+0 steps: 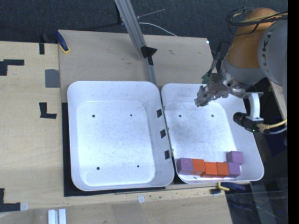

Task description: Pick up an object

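I'm hovering the claw point(203, 100), can't tell its state, at the right bin's point(243, 139) 12 o'clock, needing a drop toward the blocks point(210, 167) at 6.

Surfaces I can see from my station: mostly matt plastic and wood.

Both white bins, the left bin point(114, 134) and the right bin point(205, 129), look like smooth moulded plastic, faintly glossy and speckled with dark flecks. The bench point(28, 125) reads as pale, matt wood board. The purple and orange blocks point(210, 166) look matt and flat-faced. The slanting pole point(133, 24) has a brushed metal sheen. The arm point(254, 41) shell is smooth and glossy.
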Controlling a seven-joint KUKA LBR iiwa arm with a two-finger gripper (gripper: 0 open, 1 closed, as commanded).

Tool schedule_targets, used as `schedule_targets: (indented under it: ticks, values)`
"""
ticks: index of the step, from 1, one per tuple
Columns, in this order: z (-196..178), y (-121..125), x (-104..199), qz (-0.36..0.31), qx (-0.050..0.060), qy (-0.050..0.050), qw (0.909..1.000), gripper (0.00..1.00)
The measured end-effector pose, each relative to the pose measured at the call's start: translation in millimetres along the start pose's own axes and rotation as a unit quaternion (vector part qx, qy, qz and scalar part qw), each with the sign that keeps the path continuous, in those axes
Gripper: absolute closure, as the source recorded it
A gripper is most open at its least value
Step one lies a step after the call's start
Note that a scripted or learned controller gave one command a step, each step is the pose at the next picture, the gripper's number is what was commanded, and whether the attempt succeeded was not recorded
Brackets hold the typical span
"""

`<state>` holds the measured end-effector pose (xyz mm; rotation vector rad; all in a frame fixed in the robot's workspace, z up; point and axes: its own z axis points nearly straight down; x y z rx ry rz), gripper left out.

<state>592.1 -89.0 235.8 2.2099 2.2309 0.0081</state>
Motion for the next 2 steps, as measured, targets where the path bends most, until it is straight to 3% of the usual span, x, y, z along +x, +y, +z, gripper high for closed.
schedule_targets:
  ticks: [1, 2]
  values:
    - [47, 15, 58, 0.001, 0.005, -0.001, 1.0000, 1.00]
    - [32, -21, 165, 0.000, 0.004, 0.000, 1.0000, 1.00]
